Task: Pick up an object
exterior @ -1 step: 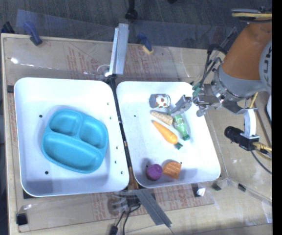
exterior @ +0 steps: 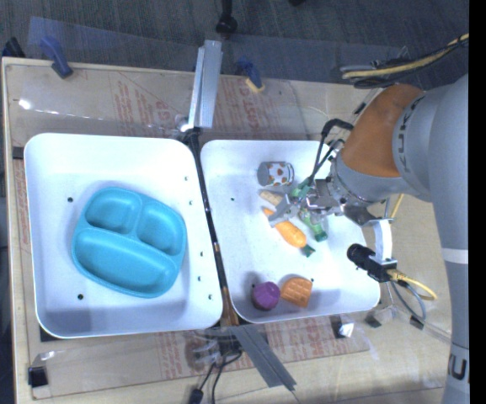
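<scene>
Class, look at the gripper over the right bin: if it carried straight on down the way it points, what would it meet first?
Probably the small orange carrot-like toy lying just under the gripper, though depth is hard to judge here.

Two bins sit side by side on the desk (exterior: 99,99). The left bin (exterior: 49,162) holds a divided tray (exterior: 130,241). The right bin (exterior: 234,225) holds a carrot (exterior: 291,234) centrally, with a ball (exterior: 265,295) and bread piece (exterior: 296,290) side by side near its front wall.

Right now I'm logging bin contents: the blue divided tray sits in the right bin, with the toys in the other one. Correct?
Not quite. The camera view shows the blue divided tray in the left bin; the toys, such as the purple one, lie in the right bin.
</scene>
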{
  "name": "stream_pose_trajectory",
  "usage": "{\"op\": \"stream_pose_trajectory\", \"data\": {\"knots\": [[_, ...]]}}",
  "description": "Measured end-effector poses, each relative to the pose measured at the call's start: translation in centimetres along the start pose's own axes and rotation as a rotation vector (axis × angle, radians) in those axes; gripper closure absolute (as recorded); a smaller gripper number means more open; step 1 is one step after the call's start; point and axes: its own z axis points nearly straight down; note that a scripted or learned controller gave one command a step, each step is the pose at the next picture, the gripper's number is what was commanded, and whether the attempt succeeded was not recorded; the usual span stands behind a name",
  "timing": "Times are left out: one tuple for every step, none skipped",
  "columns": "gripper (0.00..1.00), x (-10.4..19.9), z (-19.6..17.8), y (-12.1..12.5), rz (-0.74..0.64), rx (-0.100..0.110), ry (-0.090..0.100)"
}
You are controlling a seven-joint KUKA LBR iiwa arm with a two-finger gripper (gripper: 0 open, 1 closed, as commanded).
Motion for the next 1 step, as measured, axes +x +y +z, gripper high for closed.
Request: {"op": "stream_pose_trajectory", "data": {"knots": [[0.00,0.05,4.47,1.46,-0.003,0.000,0.000]]}}
